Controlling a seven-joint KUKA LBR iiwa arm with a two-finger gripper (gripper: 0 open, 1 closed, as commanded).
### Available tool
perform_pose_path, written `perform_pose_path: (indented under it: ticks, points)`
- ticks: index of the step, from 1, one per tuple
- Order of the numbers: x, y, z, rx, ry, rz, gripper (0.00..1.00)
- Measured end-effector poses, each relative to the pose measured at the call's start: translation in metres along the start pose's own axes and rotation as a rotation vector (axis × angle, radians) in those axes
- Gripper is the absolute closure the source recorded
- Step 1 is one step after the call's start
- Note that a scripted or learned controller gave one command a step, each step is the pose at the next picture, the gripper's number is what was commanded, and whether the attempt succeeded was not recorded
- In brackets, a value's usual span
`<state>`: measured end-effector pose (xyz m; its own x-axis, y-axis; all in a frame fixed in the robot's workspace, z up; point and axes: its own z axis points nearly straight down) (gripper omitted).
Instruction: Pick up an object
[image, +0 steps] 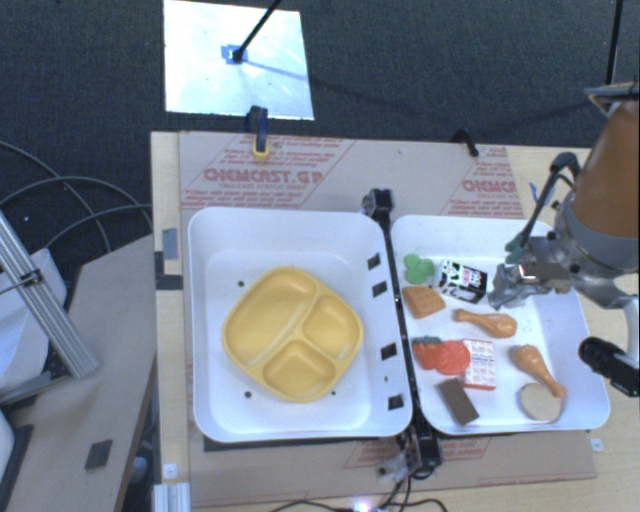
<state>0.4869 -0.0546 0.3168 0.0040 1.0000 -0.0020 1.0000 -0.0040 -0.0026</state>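
Spreading under everything was the desk (300, 165), a pale board printed with red lettering, and on it sat two shallow white bins side by side. The left white bin (215, 400) carried a yellow plastic divided plate (291, 333) with three compartments, lying near its middle and turned at an angle. The grey arm with its orange band (612, 180) reached in from the right over the right white bin (585, 330), and its gripper (512, 283) hung above that bin's upper middle, close over the small things there; I could not tell whether it was open or closed, and nothing could be made out in its grasp. In the right bin, a black-and-white printed carton (464, 279) lay just left of the gripper, with a green toy vegetable (418, 268) further left near the dividing wall. Below those lay an orange wedge-shaped toy (423, 302) and a tan toy drumstick (487, 322), the drumstick just beneath the gripper. Lower still were a red toy tomato (443, 355), touching a red-and-white packet (481, 363), and a second tan drumstick (534, 368) to the right. Near the front edge lay a dark grey rectangular block (459, 402) and a pale round biscuit-like disc (541, 403).
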Motion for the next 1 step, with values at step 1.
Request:
perform_pose_path:
  ticks: [1]
  points:
    - [0.0373, 0.0004, -0.0274, -0.008, 0.003, -0.011, 1.00]
